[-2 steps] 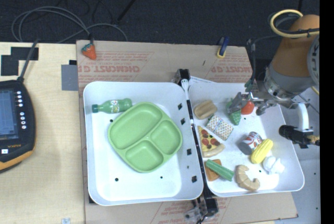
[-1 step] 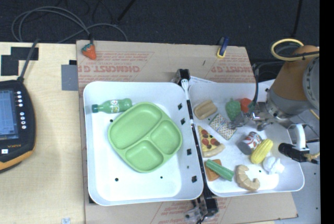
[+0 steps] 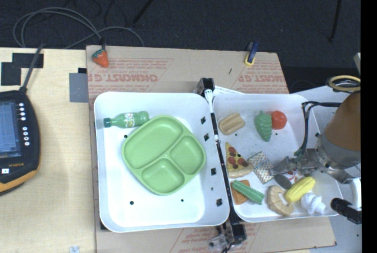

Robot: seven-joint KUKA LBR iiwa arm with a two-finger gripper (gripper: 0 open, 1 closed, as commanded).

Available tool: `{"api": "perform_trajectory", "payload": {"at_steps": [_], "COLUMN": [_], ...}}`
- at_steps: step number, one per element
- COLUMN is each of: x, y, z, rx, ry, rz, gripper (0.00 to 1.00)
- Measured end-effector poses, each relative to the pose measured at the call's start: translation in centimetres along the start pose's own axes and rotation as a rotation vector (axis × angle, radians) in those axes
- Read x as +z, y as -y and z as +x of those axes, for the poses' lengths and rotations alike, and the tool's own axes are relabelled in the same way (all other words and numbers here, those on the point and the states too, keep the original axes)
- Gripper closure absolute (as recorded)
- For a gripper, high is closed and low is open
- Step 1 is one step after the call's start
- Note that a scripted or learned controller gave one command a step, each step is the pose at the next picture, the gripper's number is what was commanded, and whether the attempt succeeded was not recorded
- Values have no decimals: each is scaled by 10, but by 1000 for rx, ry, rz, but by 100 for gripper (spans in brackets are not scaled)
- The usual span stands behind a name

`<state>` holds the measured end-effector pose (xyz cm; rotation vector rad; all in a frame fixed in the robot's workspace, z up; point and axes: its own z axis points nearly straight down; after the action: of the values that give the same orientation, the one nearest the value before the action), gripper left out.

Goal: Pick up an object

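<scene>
The right bin (image 3: pixel 294 109) holds several toy foods: a hot dog bun (image 3: pixel 231 123), a green vegetable (image 3: pixel 263 126) with a red tomato (image 3: pixel 278 120) beside it, a pizza slice (image 3: pixel 235 160), a checkered cracker (image 3: pixel 261 167), a green and orange piece (image 3: pixel 247 192), a round pastry (image 3: pixel 278 200), a yellow corn cob (image 3: pixel 299 188) and a white bottle (image 3: pixel 312 204). My gripper (image 3: pixel 287 166) reaches in from the right and sits low in this bin, just right of the cracker and above the corn. Nothing shows clearly in its grasp.
The left bin (image 3: pixel 112 187) holds a green divided plate (image 3: pixel 164 154) and a small green bottle (image 3: pixel 126 120). A black divider (image 3: pixel 215 151) runs between the bins. A tablet controller (image 3: pixel 15 140) lies on the bench at far left.
</scene>
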<state>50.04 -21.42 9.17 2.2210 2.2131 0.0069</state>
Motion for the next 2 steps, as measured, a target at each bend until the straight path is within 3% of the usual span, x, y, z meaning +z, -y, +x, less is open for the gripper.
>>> {"api": "perform_trajectory", "payload": {"at_steps": [1,2], "x": [2,1], "y": [-53,19], "z": [0,0], "rx": [-6,-1], "ry": [-1,1], "rz": [4,1], "gripper": [0,0]}}
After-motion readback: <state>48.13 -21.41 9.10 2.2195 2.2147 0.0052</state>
